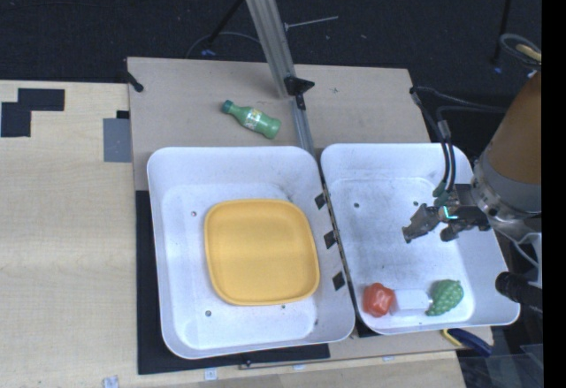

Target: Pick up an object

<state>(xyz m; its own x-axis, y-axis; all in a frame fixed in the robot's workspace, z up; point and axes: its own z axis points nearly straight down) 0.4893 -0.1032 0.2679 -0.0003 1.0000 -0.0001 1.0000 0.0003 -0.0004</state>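
Seen from above at a slant, two white bins sit side by side on the bench. The right bin (354, 167) serves as landmark. Above its right half the gripper (433, 227) is seen, its two fingers spread apart with nothing between them. The arm (517, 156) comes in over the bin's right wall.

Three things lie along the bin's near edge, below the gripper: a red tomato (378, 299) toward the near-left corner, a green bunch (445, 296) toward the near-right corner, and a small white piece (409, 299) between them, hard to make out against the white floor. The tomato and white piece appear to touch or nearly so; it cannot be told for certain.

Outside the bin, a yellow plate (262, 251) fills the middle of the left bin (168, 201), and a green bottle (252, 118) lies on the bench beyond the left bin's far wall.

The step in hand is judged to be the approach, with no target yet reached. The green bunch is judged the nearest choice. The fingers should be kept wide, centred over the bunch, and lowered straight. Care is needed near the bin's near and right walls, where a finger could be blocked. The tomato may roll if struck off-centre.
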